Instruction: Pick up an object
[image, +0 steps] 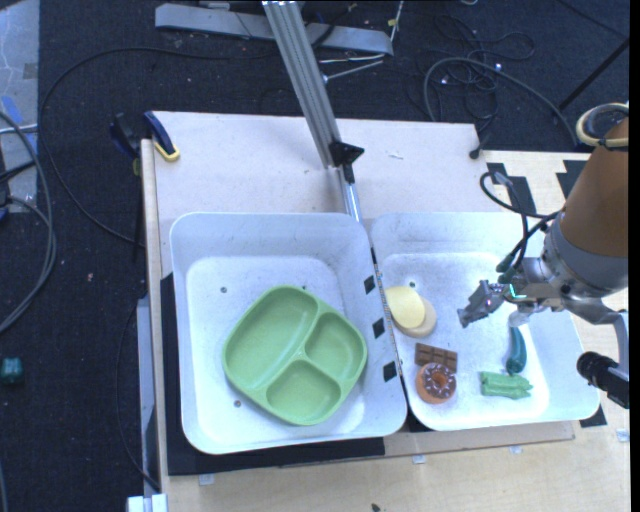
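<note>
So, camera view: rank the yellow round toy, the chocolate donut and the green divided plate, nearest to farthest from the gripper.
1. Yellow round toy, right bin, just left of the gripper.
2. Chocolate donut, right bin's front.
3. Green divided plate, left bin.

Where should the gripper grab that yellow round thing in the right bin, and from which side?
Take the yellow round thing across its domed middle, coming straight down. It lies low and apart from the chocolate piece, with bare floor on both sides for fingers.
</note>
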